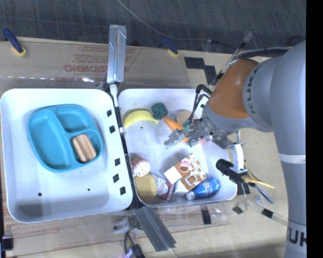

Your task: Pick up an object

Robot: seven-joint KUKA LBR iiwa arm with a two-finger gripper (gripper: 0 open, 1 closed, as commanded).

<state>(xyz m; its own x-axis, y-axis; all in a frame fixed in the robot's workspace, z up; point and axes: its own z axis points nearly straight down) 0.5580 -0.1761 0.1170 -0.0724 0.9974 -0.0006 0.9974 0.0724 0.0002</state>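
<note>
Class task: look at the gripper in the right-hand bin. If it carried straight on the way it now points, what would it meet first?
The gripper points left and down, so it would probably meet the right bin's bare white floor first. Depth is unclear from this view.

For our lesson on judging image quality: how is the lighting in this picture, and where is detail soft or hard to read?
Camera view: light is even, with soft shadows only; the left bin and right bin are bright white, nearly washed out at the walls; the gripper is small and blurred; the blue plate reads clearly.
</note>
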